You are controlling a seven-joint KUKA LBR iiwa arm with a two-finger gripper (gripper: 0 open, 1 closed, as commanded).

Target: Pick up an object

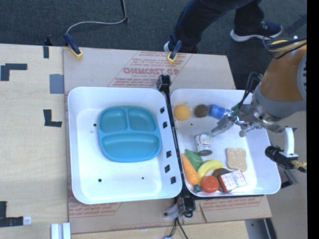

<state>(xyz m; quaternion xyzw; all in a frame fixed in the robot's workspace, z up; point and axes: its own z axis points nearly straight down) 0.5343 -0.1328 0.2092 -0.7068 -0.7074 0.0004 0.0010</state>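
Note:
The right bin (259, 148) holds several small items: an orange ball (182, 112), a brown ball (201, 110), a blue object (217, 111), a small can (203, 143), a cracker (236, 159), a banana (209, 167), a carrot (189, 169), a tomato (210, 183) and a red-and-white box (233, 179). My gripper (230, 127) hangs over the upper middle of this bin, just right of the blue object and above the can. Its fingers are spread open with nothing between them.
The left bin (82, 148) bears a blue divided plate (129, 133). A black divider with clips (169, 133) runs between the bins. A person's legs and shoe (251, 31) stand beyond the bench's far edge. A cable (99, 24) lies on the floor there.

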